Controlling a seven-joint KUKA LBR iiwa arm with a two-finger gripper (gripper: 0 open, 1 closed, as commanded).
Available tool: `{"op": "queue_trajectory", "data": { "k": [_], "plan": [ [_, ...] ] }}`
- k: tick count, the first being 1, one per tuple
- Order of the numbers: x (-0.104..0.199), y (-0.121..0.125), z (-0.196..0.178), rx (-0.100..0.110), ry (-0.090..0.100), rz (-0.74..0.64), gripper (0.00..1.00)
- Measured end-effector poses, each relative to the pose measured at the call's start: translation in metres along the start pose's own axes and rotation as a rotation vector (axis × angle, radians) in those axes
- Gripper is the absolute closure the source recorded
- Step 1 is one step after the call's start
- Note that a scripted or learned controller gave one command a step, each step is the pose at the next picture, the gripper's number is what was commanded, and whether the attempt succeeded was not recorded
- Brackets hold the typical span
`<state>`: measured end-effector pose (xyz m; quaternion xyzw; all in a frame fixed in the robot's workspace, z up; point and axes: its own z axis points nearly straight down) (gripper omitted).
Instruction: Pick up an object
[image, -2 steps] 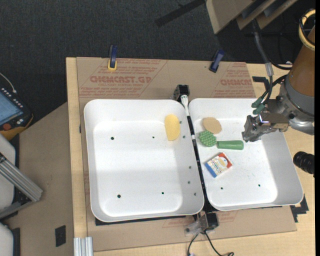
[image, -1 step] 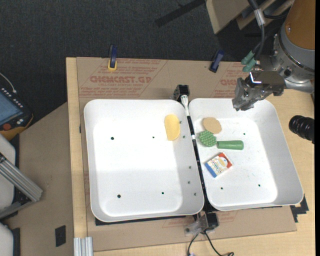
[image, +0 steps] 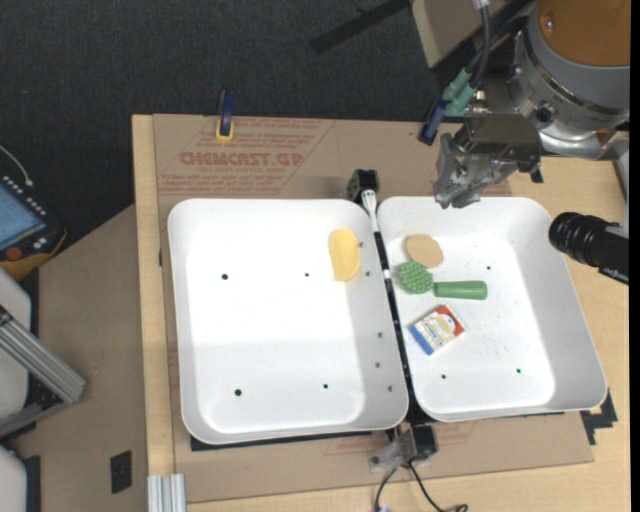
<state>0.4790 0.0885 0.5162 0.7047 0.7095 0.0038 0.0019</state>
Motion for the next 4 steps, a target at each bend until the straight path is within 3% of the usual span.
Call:
{"op": "queue_trajectory", "data": {
  "k": [1, 2, 3, 4],
  "plan": [
    [0.039, 0.001, -0.02, 0.002, 0.0, 0.002, 1.0],
    [0.045, 0.036, 0.016, 0.012, -0.004, 0.008, 1.0],
    [0.075, 0.044, -0.02, 0.001, -0.001, 0.004, 1.0],
    [0.139, 0.058, -0.018, 0.003, 0.0, 0.002, 1.0]
  ]
}}
